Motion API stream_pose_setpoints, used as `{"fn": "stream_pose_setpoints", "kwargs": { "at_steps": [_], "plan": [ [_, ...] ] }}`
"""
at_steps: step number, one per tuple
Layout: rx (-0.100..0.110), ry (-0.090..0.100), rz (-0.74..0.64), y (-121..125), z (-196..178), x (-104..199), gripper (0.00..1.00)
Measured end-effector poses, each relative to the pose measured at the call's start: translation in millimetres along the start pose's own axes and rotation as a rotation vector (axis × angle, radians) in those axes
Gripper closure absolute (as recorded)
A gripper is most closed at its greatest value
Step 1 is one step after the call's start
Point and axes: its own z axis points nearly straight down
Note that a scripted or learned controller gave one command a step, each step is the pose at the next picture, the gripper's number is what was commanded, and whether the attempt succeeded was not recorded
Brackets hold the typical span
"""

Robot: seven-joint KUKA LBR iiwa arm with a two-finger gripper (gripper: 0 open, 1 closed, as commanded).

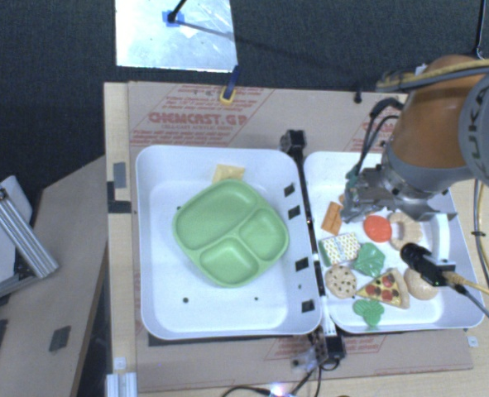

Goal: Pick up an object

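End effector (361,198) hangs low over your right bin (327,165), just beside the red toy tomato (377,227) — whether spread or pinching, you cannot tell. Toy foods crowd that bin, likely so any descent meets something.

Looked like smooth, faintly glossy plastic: both white bins (157,304) and the green divided plate (230,232). Appeared matt and cardboard-like: the brown printed sheet (198,114) beneath. Seemed crinkled and shiny, like foil: the silvery panel (175,23). Gleamed with an orange satin finish: the arm's band (430,110).
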Motion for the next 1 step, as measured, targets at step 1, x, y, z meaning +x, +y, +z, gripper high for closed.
{"fn": "stream_pose_setpoints", "kwargs": {
  "at_steps": [1],
  "plan": [
    [0.004,0.001,-0.005,-42.0,11.6,34.0,1.00]
  ]
}}
